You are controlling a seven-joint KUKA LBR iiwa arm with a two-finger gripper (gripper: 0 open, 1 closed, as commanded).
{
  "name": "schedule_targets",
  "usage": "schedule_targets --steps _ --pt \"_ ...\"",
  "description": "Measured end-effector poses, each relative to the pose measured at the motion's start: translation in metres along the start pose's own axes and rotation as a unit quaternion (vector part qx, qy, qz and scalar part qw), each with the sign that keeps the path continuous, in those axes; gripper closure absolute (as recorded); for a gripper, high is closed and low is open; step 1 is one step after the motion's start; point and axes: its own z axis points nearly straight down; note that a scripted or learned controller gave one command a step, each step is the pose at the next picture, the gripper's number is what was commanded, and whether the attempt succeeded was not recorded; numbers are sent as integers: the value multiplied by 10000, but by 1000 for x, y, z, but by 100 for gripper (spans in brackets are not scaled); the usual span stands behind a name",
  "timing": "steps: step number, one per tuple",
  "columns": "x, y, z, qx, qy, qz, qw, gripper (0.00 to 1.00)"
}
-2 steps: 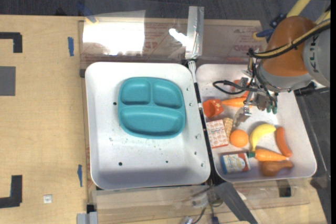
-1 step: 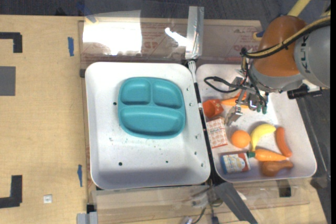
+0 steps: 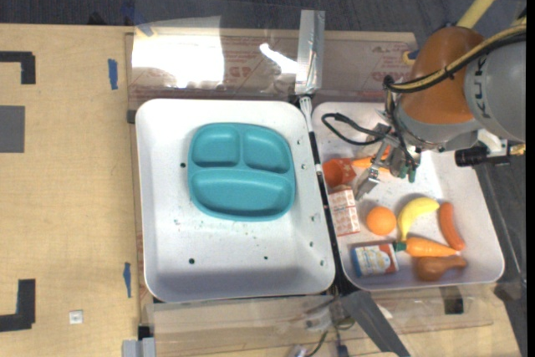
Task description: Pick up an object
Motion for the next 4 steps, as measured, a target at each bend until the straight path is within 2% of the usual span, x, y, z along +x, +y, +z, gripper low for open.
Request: schedule_targets --steps 1,2,3,4 --pt "2 5 0 0 3 571 9984 0" --pt "44 -19 -1 1 -6 354 9994 0" --pt "40 -18 -15 -19 -80 348 9994 100" --pt "39 -19 -15 -9 -88 358 9993 0"
